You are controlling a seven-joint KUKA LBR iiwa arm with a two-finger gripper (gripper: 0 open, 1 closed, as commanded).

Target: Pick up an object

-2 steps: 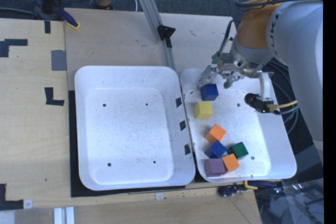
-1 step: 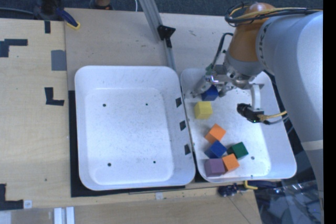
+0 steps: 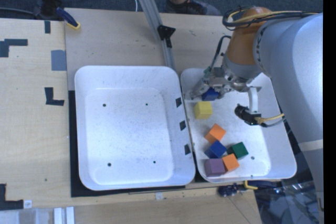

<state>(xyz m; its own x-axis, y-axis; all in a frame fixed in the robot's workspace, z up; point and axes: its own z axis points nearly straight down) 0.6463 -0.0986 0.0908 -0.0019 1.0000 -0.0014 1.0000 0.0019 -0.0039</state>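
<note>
Left bin (image 3: 126, 128) bare. In the right bin (image 3: 273, 160), the gripper (image 3: 211, 91) closes its fingers on a blue cube (image 3: 210, 95), just above the yellow cube (image 3: 203, 109). Grasp apparently made; lift remains.

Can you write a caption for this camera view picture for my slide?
Robot gripper reaches toward a blue block beside a yellow block in the right bin.

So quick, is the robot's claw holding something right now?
Gripper: down in the right white bin, closed around a small blue cube between its fingers.
</note>
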